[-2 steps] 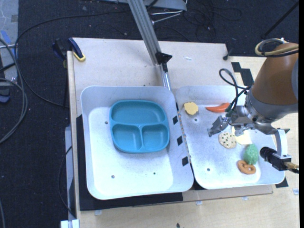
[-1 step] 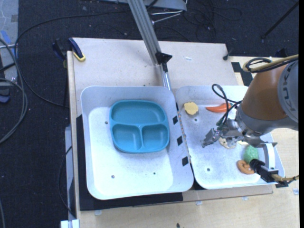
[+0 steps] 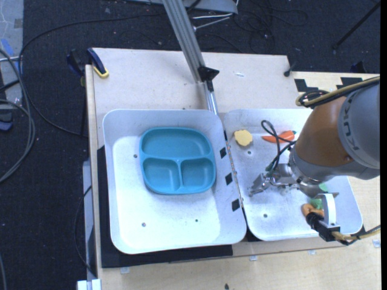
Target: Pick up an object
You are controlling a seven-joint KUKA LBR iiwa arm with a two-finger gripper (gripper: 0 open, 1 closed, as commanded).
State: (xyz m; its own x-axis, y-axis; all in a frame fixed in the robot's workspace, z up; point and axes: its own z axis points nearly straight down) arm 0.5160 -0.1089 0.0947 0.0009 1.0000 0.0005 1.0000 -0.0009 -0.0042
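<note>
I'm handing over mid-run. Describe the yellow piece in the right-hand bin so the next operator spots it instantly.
Find the right bin, the one the arm reaches into. Near its upper left corner, just right of the divider between the bins, lies a small yellow lump. It is rounded and pale yellow, unlike the thin orange carrot-like piece to its right.

no readable text, no labels, no brand names, no numbers, no signs on anything
</note>
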